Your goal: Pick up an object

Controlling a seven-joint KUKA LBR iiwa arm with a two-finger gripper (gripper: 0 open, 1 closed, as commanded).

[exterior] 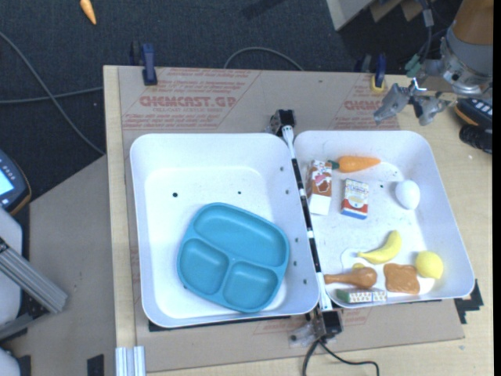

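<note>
curved yellow banana (382,247), unheld.

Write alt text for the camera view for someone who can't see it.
A gripper hangs open above the far edge of the right bin, which holds toy food: carrot, egg, banana, lemon. The left bin holds a blue divided plate.

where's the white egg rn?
The white egg lies in the right bin, near its right wall, right of the small carton and below the toy carrot.
</note>
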